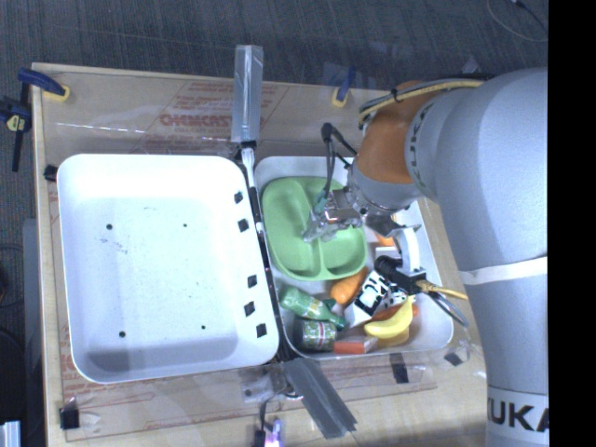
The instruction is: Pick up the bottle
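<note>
Even, fairly bright overhead light washes out the left bin point(149, 268), with soft shadow along its near wall. The whole picture is slightly soft and grainy.

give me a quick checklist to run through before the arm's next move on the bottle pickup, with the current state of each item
1. Bottle located: ok. The green bottle lies on its side in the right bin, near its front edge.
2. Gripper over the bottle: not ok. The gripper sits above the green divided tray, farther back.
3. Bottle held: not ok. It lies apart from the gripper.
4. Finger state: cannot tell.
5. Room around the bottle: not ok. A carrot and a can lie close against it.
6. Top of the bottle uncovered: ok. Nothing lies over it.
</note>
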Robot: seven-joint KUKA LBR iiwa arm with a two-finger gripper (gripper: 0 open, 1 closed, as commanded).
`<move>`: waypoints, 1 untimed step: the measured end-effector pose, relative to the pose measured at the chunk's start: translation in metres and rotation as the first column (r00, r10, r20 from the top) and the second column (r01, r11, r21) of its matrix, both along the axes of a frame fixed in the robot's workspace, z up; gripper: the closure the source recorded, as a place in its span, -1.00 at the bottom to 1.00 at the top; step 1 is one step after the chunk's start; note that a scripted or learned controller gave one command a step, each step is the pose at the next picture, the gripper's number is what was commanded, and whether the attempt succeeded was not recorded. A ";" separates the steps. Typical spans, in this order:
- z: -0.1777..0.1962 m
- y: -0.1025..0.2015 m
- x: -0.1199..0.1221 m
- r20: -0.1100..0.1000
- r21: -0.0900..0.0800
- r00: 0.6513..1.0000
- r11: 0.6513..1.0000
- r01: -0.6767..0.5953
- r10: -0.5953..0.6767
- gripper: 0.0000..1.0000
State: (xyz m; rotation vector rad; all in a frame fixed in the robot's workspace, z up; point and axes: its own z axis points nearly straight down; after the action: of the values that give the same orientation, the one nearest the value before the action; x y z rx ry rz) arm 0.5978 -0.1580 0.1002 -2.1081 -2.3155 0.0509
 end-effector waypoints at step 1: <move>-0.002 -0.008 0.011 -0.020 0.006 0.956 0.956 -0.292 0.292 1.00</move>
State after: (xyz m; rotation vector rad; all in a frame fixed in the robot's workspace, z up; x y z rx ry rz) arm 0.6089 -0.1659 0.0983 -1.7355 -2.5909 0.0709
